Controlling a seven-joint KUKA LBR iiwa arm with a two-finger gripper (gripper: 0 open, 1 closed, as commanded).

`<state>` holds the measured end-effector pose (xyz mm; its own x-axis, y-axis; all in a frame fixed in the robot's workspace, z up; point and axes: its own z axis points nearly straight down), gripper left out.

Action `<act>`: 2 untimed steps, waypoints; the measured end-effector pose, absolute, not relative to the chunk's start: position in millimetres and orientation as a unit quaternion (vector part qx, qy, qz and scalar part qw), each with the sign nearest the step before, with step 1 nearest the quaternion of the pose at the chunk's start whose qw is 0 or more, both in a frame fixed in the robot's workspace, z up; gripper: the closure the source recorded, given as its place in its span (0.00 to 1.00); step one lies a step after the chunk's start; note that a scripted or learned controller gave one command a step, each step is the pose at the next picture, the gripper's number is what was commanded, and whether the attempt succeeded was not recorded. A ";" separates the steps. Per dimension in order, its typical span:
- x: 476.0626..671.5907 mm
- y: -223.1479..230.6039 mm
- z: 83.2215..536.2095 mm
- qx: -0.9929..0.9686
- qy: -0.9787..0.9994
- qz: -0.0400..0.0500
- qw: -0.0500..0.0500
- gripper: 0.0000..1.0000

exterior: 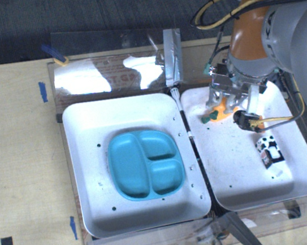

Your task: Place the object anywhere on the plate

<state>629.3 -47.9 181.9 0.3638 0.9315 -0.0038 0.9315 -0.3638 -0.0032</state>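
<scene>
A blue divided plate (145,163) lies in the middle of the left white bin (80,130). In the right bin (237,186), a small orange and green object (213,115) lies near the far left corner. My gripper (223,102) hangs right over it, at its upper right side, and partly covers it. I cannot tell whether the object is held. A black and white object (270,150) lies on the right bin's floor, toward the right wall.
A metal divider (174,64) stands behind the seam between the two bins. A yellow cable and a black fitting (248,119) hang off the wrist, just right of the orange object. The grey arm (294,29) covers the right bin's far right corner.
</scene>
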 end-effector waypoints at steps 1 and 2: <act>616.6 58.1 181.6 -0.854 -0.520 0.002 0.002 1.00; 537.3 112.6 124.6 -0.809 -0.588 -0.001 0.002 1.00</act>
